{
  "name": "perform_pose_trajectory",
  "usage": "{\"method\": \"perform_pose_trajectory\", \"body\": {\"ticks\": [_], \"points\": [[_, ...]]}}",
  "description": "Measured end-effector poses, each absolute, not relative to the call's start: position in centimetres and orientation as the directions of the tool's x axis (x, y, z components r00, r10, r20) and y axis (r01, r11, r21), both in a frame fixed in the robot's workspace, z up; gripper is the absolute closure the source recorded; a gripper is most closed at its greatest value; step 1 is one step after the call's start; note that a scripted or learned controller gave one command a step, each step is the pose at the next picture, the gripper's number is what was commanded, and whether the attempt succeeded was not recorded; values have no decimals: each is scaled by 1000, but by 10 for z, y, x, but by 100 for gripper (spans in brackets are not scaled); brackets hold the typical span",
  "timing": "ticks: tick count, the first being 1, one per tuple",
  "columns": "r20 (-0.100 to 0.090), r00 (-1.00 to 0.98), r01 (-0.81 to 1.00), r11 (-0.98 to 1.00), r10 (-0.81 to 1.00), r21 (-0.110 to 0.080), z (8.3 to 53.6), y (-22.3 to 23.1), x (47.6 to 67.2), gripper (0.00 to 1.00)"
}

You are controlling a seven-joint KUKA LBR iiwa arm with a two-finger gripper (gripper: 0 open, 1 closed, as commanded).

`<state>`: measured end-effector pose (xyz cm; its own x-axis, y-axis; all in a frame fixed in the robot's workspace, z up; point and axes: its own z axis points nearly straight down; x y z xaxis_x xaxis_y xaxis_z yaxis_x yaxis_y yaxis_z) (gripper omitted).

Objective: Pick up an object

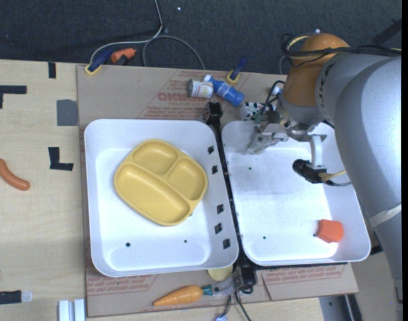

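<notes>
The tool point(263, 139) is hovering over the far corner of the right bin point(354, 253); whether it is released or clenched, I cannot tell. The orange block point(330, 231) is lying at the bin's near right corner, well apart, so the pickup is looking not yet done.

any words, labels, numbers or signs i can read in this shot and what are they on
Red printing on the cardboard sheet above the left bin: too blurred to read.
Red printing along the cardboard's lower edge, below both bins: too blurred to read.
Label on the small bottle lying above the bins: too small to read.
Black marks on the wooden bench at left: plain shapes, not letters.
Yellow divided plate and orange object in the right bin: no text seen.
</notes>
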<state>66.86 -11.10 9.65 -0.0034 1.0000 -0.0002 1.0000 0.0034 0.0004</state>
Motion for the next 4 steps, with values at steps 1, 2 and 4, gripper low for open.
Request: {"method": "perform_pose_trajectory", "body": {"ticks": [1,2,4], "points": [[-1,-3,1000,3,1000,0,96,-111,669,0],[-4,-1,1000,1,1000,4,86,-94,646,0],[0,-4,1000,4,1000,4,96,-109,670,100]]}}
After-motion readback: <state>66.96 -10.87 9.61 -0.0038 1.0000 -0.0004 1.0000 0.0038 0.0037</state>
